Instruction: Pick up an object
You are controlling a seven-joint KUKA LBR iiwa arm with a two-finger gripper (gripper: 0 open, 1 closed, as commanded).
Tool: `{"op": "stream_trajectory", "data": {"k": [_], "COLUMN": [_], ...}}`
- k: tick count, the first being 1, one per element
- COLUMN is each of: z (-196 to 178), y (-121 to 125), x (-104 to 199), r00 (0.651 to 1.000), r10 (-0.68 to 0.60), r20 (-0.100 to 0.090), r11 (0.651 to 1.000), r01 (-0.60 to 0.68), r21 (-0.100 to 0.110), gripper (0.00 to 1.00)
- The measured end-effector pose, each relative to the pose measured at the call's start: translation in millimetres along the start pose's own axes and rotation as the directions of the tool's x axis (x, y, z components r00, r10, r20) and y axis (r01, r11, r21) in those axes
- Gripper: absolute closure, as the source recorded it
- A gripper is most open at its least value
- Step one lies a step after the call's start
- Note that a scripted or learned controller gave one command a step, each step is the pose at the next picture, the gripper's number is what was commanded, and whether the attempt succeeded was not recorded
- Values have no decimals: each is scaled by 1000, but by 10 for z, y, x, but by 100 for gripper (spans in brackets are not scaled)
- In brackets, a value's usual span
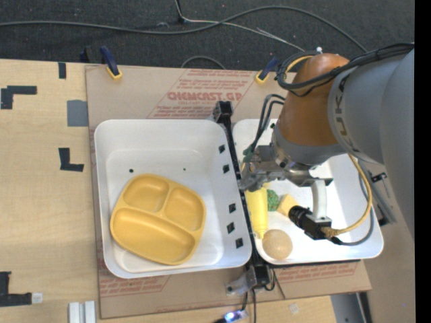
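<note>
- nearest the camera, in the right bin (350,251), a pale round ball (277,243) sits by the front wall — it looks light and smooth, likely to roll or slip, so it would want a grip across its widest part.
- just behind it and almost touching, a yellow banana-like piece (256,209) lies lengthwise along the bin's left wall; it looks like stiff, light plastic, best pinched across its narrow middle, though the wall leaves little room on that side.
- beside the yellow piece sit a small green bit (273,199) and a pale yellow bit (287,202), all crowded together, so a grasp on one may nudge the others.
- the gripper (261,173) hangs low over the far end of this cluster — whether it is released or clenched cannot be told, and nothing is seen held.
- a black fitting with a yellow cable (311,223) rides close over the objects.
- in the left bin (108,140), well apart, a yellow divided plate (158,218) lies flat — broad, shallow, hard to pinch except at its rim.
</note>
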State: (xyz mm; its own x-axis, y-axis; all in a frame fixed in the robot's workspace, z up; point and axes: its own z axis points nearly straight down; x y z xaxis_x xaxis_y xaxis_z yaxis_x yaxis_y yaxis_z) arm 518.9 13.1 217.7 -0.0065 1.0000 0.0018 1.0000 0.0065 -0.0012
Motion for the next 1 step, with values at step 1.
{"op": "stream_trajectory", "data": {"k": [1], "z": [91], "y": [88], "x": [539], "r00": [1000], "r10": [0], "r20": [1], "r11": [1000], "r01": [0], "r21": [2], "gripper": [100]}}
